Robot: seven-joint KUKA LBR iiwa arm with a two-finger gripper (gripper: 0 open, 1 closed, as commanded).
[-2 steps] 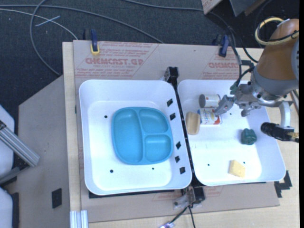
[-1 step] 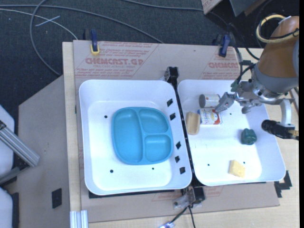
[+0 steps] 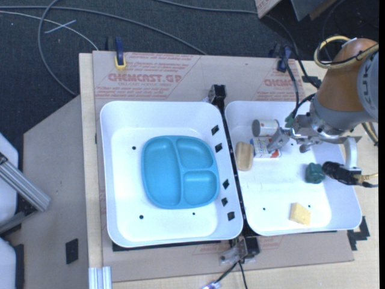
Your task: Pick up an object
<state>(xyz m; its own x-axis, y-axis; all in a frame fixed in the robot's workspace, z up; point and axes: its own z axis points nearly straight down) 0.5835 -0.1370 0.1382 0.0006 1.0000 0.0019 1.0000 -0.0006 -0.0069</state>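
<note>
My gripper (image 3: 278, 139) hangs over the upper middle of the right bin (image 3: 337, 218), on the arm reaching in from the right. It is right beside a small white container with a grey cap (image 3: 263, 128) and a red-marked label (image 3: 265, 149), and may be touching it. Close to the bin's left wall lies a tan, bread-like piece (image 3: 243, 156). A dark green lump (image 3: 314, 173) rests to the right under the arm, and a yellow block (image 3: 301, 213) sits near the front. Nothing is visibly lifted.
The left bin (image 3: 120, 221) holds a blue divided plate (image 3: 180, 171). A black divider with clips (image 3: 224, 155) runs between the bins. A black connector and cable (image 3: 338, 171) hang from the arm beside the green lump. Cables trail across the dark floor behind the bench.
</note>
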